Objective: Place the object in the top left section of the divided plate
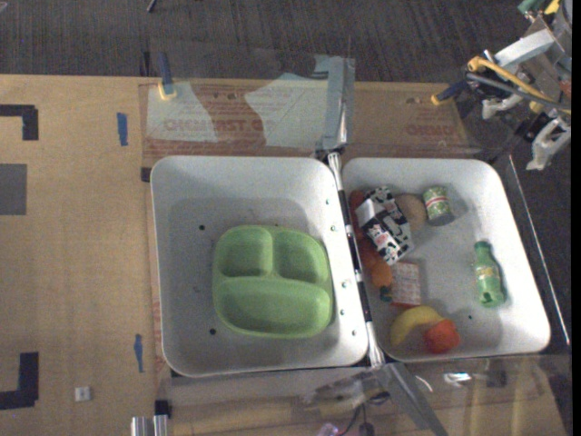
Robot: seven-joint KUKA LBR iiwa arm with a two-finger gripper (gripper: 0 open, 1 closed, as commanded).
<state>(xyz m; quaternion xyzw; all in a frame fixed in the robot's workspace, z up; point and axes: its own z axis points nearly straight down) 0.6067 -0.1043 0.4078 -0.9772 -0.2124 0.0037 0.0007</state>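
I see a banana [413,322] and tomato [442,335] at the right bin's [522,334] six o'clock, a bottle [487,273] at three, a carton [386,224] at ten. The green plate [271,282] sits in the left bin [182,243]. The arm [522,66] is possibly parked at two o'clock.

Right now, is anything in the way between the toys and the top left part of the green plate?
Only the two bin walls where the bins meet. The toys, like the banana and green bottle, lie in the right bin. The green plate sits in the left bin, nothing in its top left section.
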